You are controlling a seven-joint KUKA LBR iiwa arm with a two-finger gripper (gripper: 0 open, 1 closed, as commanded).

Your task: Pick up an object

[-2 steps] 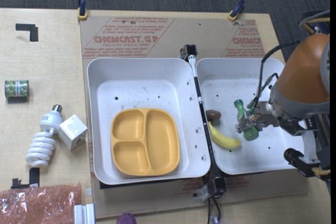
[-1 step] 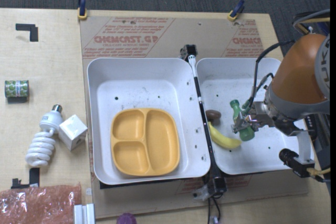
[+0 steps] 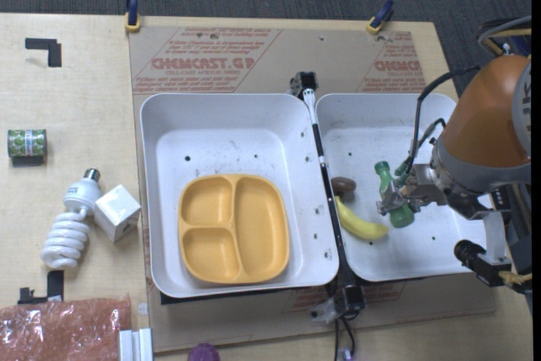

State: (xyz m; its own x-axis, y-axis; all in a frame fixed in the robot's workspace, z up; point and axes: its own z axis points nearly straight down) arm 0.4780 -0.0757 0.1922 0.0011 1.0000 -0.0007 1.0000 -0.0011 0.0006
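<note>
The grey arm [image 3: 494,131] with its orange band reached in from the right of the frame and hung over the right-hand white bin [image 3: 439,266]. Its gripper [image 3: 396,199] sat low in the middle of that bin, at a green bottle [image 3: 394,192]. The bottle's neck pointed to the upper left, and its base lay just under the gripper. The gripper's metal parts crowded the bottle, but whether it was clenched on the bottle or released could not be told from this angle.

A banana [image 3: 358,222] lay just to the left of the bottle, curving from the bin's left wall toward the centre. A small brown object [image 3: 342,185] rested at the banana's upper end, near the divide between the two bins.

The left-hand white bin [image 3: 161,182] carried a yellow divided plate [image 3: 234,227], set toward its lower half, with three compartments.

On the bench [image 3: 76,106], at the left of the frame, a spiral light bulb [image 3: 71,229] lay beside a small white box [image 3: 117,213], the two touching. A green can [image 3: 26,144] lay on its side farther up, well apart from them. A pink mesh bag [image 3: 63,329] filled the lower left corner.
</note>
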